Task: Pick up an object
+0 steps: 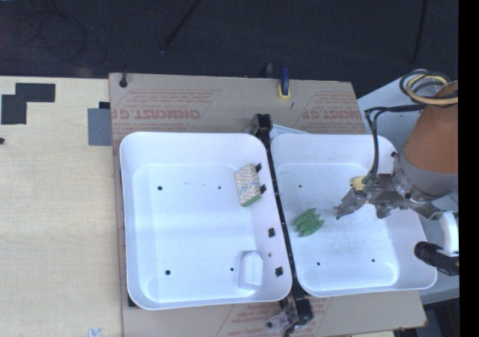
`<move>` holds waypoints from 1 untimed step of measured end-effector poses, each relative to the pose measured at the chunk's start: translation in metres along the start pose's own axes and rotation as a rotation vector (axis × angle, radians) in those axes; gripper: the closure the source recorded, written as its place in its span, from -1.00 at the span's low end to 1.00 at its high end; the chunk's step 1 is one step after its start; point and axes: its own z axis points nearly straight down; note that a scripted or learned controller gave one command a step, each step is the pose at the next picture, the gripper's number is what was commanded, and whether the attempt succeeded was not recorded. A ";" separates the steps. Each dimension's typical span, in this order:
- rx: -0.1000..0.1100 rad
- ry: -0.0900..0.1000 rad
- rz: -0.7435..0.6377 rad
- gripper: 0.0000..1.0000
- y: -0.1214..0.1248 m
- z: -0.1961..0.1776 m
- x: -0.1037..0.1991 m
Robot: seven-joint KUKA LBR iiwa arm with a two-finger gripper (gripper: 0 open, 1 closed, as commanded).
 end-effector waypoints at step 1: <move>0.002 0.001 0.001 1.00 0.000 -0.010 -0.001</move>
